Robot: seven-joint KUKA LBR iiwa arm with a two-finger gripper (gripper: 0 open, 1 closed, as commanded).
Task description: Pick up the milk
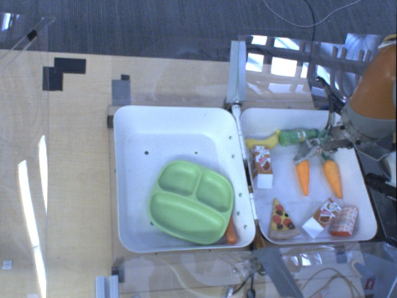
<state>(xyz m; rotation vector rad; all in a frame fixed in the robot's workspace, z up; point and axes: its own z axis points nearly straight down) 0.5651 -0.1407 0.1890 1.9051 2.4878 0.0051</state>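
Hovering between two carrots (pixel 303 176), gripper (pixel 312 149) spread narrow, gripping nothing we can see. We count two milk cartons (pixel 262 166), one pizza slice (pixel 282 220).

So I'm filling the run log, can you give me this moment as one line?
task: pick up milk | gripper: over right bin, near carrots | milk: lying at bin's left wall, untouched | status: not grasped

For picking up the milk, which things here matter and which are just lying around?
For the job:
milk carton, in the right bin
second small carton, maybe milk too
hand

Lying about:
two carrots
banana
green bottle
pizza slice
red can
green divided plate in the left bin
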